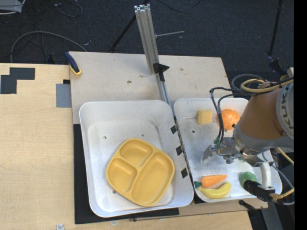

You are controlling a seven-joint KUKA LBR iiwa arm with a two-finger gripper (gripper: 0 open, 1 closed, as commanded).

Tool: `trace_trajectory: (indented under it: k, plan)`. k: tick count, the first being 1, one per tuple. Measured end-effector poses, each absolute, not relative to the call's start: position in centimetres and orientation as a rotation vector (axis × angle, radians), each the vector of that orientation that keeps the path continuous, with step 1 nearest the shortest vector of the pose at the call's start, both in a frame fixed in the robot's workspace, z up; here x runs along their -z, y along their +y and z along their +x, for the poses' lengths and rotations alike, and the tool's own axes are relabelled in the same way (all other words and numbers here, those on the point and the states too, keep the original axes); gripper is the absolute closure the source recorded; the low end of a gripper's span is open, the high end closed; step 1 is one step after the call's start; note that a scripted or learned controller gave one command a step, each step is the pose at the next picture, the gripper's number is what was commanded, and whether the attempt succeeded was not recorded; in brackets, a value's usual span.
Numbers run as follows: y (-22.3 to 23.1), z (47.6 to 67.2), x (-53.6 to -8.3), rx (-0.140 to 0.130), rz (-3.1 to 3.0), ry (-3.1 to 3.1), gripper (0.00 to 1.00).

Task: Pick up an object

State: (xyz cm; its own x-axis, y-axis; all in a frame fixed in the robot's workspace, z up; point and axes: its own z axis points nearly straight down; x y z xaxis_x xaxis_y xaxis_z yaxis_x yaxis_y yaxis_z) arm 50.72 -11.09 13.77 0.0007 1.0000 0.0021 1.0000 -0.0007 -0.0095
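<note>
The claw (pixel 211 154) hovered low in the right bin (pixel 188 143), jaws apart and holding nothing; next, descend on the toy carrot (pixel 214 180) just below.

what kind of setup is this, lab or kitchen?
Most likely a robot lab bench: two white bins side by side, toy food such as a carrot and banana, and cables on the dark floor.

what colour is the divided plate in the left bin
Yellow. The divided plate shows plainly in the camera view, lying in the left bin.
</note>
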Motion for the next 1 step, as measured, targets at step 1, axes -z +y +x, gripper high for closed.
trace_trajectory:
  k: [1]
  plan:
    - [-11.18,50.95,-9.33,0.004,-2.22,-2.219,0.0]
